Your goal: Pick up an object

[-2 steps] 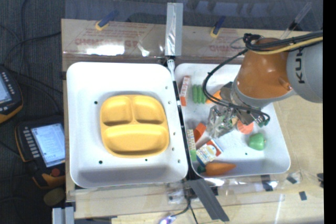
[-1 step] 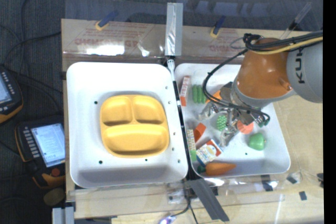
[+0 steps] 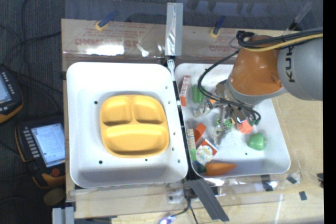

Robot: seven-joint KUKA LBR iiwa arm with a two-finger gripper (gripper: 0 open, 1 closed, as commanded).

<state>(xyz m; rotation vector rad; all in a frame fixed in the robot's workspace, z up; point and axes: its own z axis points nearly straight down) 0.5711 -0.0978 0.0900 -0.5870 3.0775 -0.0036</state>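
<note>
My gripper (image 3: 222, 122) hangs low in the right bin (image 3: 278, 157), under the arm's orange band (image 3: 255, 73). Small toy foods lie around it. A red piece (image 3: 244, 126) is just to its right and a green round fruit (image 3: 256, 141) lies a little farther right. An orange-red piece (image 3: 200, 131) and a small printed carton (image 3: 206, 152) lie to its lower left. An orange carrot (image 3: 220, 168) rests by the bin's front wall. A green piece (image 3: 197, 94) and a narrow red-and-white box (image 3: 184, 89) lie near the bin's left wall. The wrist hides whatever is directly under it.
The left bin (image 3: 84, 165) holds a yellow divided plate (image 3: 135, 124). A raised divider (image 3: 180, 128) separates the two bins. A black cable (image 3: 212, 68) loops from the arm over the right bin's back. Tablets and cables lie on the floor at the left.
</note>
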